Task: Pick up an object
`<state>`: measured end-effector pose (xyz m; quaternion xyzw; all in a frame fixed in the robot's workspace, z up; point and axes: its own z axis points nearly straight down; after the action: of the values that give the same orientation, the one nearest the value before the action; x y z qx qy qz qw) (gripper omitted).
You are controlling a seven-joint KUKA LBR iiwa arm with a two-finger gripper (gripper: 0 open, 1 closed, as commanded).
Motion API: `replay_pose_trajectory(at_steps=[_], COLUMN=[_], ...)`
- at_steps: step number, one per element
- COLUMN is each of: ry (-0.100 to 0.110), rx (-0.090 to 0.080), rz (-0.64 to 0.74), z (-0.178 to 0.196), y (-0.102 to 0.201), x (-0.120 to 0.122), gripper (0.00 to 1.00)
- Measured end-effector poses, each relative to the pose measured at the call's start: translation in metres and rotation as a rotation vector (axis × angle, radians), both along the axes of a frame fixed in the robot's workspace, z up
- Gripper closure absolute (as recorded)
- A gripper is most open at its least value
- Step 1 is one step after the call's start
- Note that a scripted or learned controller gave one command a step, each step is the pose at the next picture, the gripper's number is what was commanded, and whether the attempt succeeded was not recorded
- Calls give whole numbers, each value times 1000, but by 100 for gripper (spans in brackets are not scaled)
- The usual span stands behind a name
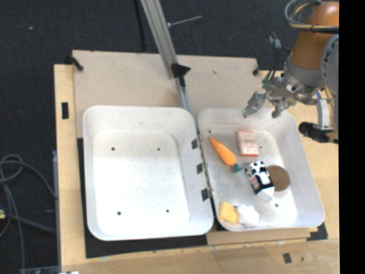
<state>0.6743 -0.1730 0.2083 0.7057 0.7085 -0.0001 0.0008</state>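
Note:
My gripper (264,109) hangs open over the far rim of the right bin (305,170), with nothing between its fingers. Below it in that bin lie a pink block (247,142), an orange carrot (222,151), a black-and-white cow-patterned box (260,178), a brown round disc (278,177), a yellow piece (228,213) and a white crumpled piece (248,214). The pink block is the nearest thing to the fingers, a little toward the front and left of them.
The left bin (142,173) sits beside the right one, with a dark clip strip (201,167) between them. A slanted metal rail (162,36) rises behind the bins. Cables (23,181) lie off the bench at the left.

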Motion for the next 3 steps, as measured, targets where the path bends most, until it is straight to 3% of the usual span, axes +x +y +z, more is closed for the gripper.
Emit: replay_pose_trajectory(at_steps=[1, 3], ry=[1, 5], rx=[-4, -2], rz=[1, -2], z=[0, -110], y=[-2, -11], x=[0, 1], gripper=[0, 0])
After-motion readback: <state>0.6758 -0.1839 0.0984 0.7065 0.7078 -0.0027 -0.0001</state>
